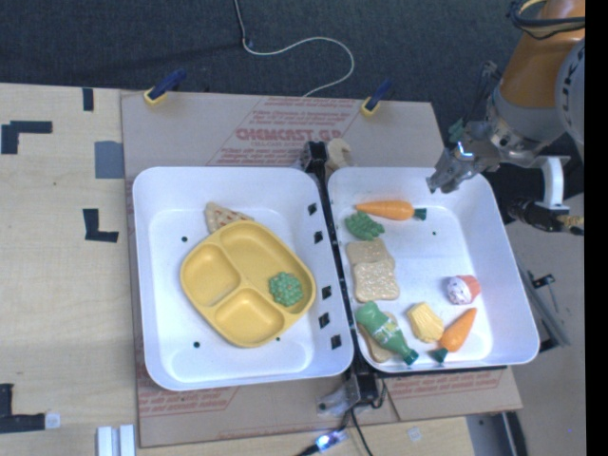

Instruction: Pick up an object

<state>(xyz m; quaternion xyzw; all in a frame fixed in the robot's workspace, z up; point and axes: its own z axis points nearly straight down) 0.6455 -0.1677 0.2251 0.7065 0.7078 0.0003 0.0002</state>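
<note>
Your nearest object is the long carrot [385,210], lying along the right bin's [502,245] far edge. The tool [444,180] hangs over that bin's far right corner; you cannot tell its state. The yellow tray [245,283] sits in the left bin [161,255].

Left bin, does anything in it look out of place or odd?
A cracker lies wedged partly under the yellow tray at its far corner. One green item sits in the tray's right compartment. Nothing looks spilled or damaged.
</note>
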